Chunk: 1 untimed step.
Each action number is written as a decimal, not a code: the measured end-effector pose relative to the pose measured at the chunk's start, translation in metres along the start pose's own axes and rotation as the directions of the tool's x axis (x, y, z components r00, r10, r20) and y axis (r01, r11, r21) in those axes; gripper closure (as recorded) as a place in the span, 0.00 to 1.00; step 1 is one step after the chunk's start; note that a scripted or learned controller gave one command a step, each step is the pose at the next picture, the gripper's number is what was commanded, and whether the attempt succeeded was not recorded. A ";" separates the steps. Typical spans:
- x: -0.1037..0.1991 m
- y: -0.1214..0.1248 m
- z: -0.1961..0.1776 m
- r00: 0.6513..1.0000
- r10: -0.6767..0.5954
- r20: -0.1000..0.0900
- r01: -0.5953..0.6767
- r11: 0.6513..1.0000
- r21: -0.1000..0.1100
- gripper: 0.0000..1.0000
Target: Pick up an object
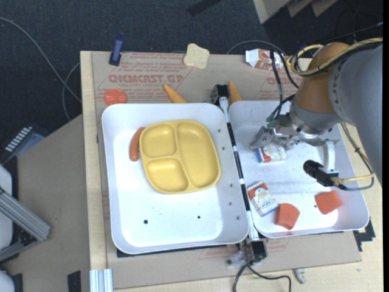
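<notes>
Under two white bins [121, 224], cardboard sheet [146, 72] over dark carpet [61, 17].

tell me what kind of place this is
Probably a robotics lab bench: a KUKA arm reaches over two white bins holding toy food and a yellow divided plate, with loose cables on dark carpet.
</notes>
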<state>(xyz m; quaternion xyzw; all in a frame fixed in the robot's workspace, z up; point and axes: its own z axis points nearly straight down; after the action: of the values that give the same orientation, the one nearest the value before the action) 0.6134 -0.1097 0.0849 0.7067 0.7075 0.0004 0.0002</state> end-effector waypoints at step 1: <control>0.000 0.000 -0.010 1.000 -0.001 0.002 0.001 1.000 -0.002 1.00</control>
<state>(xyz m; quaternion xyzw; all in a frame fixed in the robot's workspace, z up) 0.6137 -0.1100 0.0948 0.7064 0.7078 0.0004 0.0016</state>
